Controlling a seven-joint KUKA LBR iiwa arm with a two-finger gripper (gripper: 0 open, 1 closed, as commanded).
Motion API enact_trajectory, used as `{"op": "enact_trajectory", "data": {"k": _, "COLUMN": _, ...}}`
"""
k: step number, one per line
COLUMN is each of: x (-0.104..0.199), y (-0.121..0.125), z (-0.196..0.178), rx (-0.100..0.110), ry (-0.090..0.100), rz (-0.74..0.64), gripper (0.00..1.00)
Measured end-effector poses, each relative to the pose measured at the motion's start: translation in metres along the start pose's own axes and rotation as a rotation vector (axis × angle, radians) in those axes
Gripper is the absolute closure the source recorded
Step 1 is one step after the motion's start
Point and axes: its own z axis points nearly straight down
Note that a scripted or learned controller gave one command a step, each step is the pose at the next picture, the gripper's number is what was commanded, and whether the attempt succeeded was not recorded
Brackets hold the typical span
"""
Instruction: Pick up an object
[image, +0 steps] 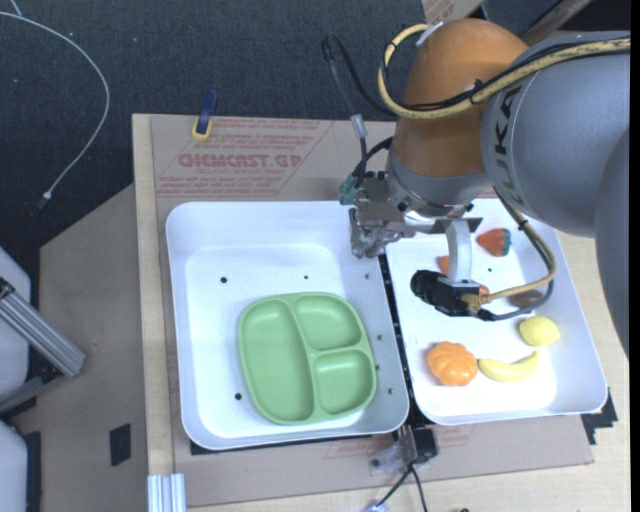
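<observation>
My gripper (367, 240) hangs over the divide between the two bins, at the back edge of the right bin (570, 395). Nothing shows in its grasp. In the right bin lie an orange pumpkin-shaped toy (452, 363), a yellow banana (508, 368) next to it and a yellow lemon (539, 331) near the right wall. A red strawberry-like piece (492, 241) sits at the back, partly hidden by the arm. All of them are to the right of and nearer than the gripper.
The left bin (200, 300) holds a green divided plate (305, 355) in its front half. The bulky grey arm with its orange band (460, 70) covers the back of the right bin. A cardboard sheet (250, 150) lies behind the bins.
</observation>
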Motion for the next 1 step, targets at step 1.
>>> {"op": "enact_trajectory", "data": {"k": 1, "x": -0.0035, "y": 0.0006, "z": -0.0001, "rx": -0.001, "ry": -0.002, "rz": 0.005, "gripper": 0.00}}
